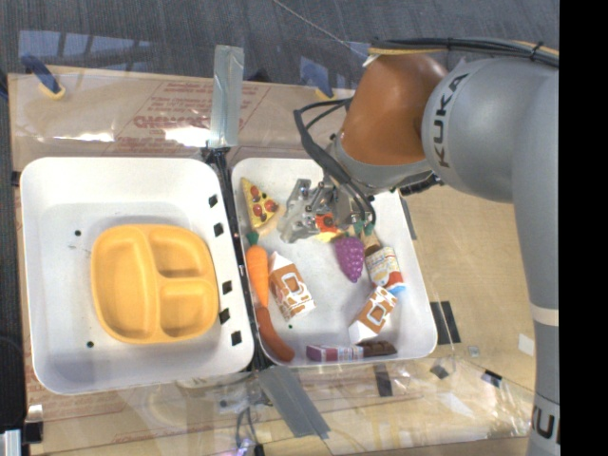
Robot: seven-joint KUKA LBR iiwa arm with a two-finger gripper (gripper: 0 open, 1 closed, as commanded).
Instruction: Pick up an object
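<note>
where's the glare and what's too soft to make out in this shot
Camera view: glare whitens the plastic sheet behind the left bin, washing out its red print; the yellow tray is evenly lit with soft shadows in its compartments; the gripper is a blurry metallic cluster over the right bin, fingers unreadable; the purple grapes lack detail.

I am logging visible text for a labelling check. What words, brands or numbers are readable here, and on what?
"KUKA": on the grey arm, reading sideways.
Red print on the clear sheet behind the bins: too blurred to read.
Markings on the small cartons: too small to read.
</note>
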